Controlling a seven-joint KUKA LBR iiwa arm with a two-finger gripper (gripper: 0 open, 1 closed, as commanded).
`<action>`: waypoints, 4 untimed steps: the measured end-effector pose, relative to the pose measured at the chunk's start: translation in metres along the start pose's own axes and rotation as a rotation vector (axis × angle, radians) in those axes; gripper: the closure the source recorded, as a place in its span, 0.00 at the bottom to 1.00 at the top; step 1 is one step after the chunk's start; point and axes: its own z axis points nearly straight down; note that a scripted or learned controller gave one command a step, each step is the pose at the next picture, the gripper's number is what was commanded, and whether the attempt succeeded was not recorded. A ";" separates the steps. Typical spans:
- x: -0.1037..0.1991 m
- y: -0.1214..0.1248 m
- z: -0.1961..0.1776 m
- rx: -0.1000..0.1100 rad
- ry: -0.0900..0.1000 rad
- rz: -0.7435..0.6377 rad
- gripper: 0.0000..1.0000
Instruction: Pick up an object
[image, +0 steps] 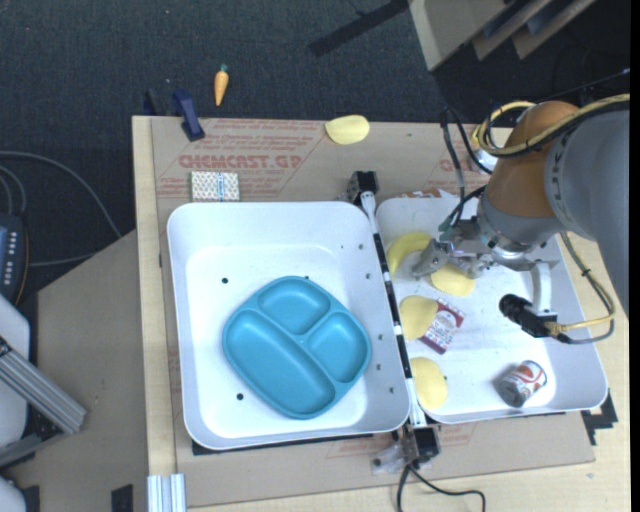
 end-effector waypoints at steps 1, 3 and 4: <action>0.000 0.001 -0.011 -0.004 0.000 0.000 1.00; 0.013 0.047 -0.002 0.030 0.001 -0.004 0.00; -0.040 -0.024 -0.006 0.000 -0.001 0.001 0.00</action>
